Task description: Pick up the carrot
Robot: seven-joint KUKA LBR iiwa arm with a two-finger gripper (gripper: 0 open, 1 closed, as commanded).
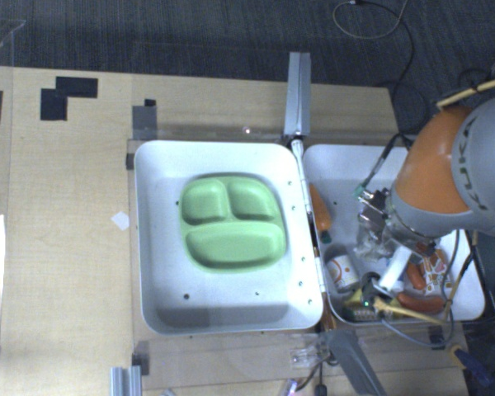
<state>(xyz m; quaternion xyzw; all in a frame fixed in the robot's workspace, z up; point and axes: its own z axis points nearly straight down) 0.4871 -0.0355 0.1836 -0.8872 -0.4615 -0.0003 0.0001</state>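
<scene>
The carrot [319, 210] is a slim orange piece lying lengthwise against the left wall of the right bin [340, 162], near its far half. The gripper [374, 250] hangs low over the middle of that bin, to the right of the carrot and nearer the front, a short gap away from it. The grey wrist and orange band [433, 167] above hide much of the bin's right side. I see nothing held at the gripper.
The left bin [161, 304] holds a green divided plate [233, 222]. At the front of the right bin lie a small round can [340, 271], a red-and-white packet [430, 275] and a brown sausage-like item [418, 304]. A metal divider [298, 97] separates the bins.
</scene>
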